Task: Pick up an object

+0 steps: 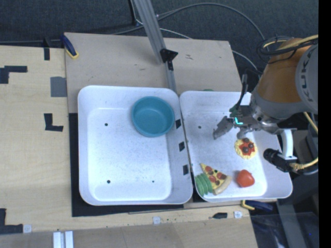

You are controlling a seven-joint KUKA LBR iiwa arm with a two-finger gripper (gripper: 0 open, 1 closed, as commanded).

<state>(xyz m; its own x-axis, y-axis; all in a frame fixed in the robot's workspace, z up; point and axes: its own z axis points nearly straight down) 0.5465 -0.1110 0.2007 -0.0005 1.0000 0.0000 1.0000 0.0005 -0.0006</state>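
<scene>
My gripper point(232, 131) hangs over the middle of the right bin point(207, 112). It stands open, one dark finger point(222, 129) pointing down-left and the other just above a round yellow toy with red spots point(245, 148). Nothing sits between the fingers. A toy pizza slice point(213, 179) lies at the bin's front edge, and a red tomato-like toy point(245, 178) rests to its right. A blue bowl point(152, 116) stands upright at the back of the left bin point(103, 154).
A grey metal pole point(155, 32) slants across the bench toward the gap between the bins. Cables point(222, 12) trail over the dark floor behind. A small green thing point(207, 90) peeks over the right bin's back rim.
</scene>
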